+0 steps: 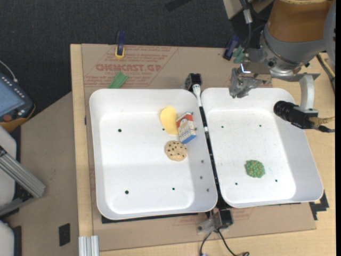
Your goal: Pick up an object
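The claw (242, 87), grip unclear, hangs upper right, far from the bumpy green ball (254, 168), so it might grab nothing.

The two bins (106, 159) are white with little dark dots on their floors. In the left one sit a yellow lump (168, 120), a small carton (186, 127) in red, white and blue, and a tan cookie (175, 150) with dark chips. In the right bin lies a bumpy green ball (254, 168). The board (133, 65) under the bins is brown with faded red letters. A green strip (118, 80) lies on it at the upper left, near a blue and yellow clip (120, 46). The arm (301, 15) is grey with an orange band. The pincer (241, 89) is grey.
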`<state>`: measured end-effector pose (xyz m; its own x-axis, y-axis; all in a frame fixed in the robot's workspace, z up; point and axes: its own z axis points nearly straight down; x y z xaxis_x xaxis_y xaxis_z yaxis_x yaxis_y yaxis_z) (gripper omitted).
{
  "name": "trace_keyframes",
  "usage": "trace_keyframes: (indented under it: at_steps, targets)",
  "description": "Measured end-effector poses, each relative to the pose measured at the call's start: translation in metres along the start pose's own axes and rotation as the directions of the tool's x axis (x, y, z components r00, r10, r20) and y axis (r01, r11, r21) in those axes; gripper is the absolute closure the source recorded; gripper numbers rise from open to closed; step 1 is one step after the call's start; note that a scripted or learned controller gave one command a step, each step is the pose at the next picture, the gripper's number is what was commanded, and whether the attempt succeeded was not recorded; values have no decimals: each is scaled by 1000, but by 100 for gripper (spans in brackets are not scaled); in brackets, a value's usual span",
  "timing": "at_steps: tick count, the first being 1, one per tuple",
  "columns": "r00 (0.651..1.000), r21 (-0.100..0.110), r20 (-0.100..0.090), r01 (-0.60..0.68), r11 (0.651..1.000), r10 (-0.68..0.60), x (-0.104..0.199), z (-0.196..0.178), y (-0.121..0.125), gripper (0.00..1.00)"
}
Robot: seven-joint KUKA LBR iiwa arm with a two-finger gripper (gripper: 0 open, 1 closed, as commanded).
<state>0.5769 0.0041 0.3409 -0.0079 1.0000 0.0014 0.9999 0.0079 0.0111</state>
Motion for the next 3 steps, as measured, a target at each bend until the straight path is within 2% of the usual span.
trace_keyframes:
  at_steps: [1, 2, 3]
  targets:
    - [1000, 7, 2, -6, 1000, 6, 2, -6, 9, 100]
    - [1000, 17, 2, -10, 1000, 10, -12, 41, 10, 100]
    - [1000, 16, 1, -6, 1000, 6, 8, 58, 8, 100]
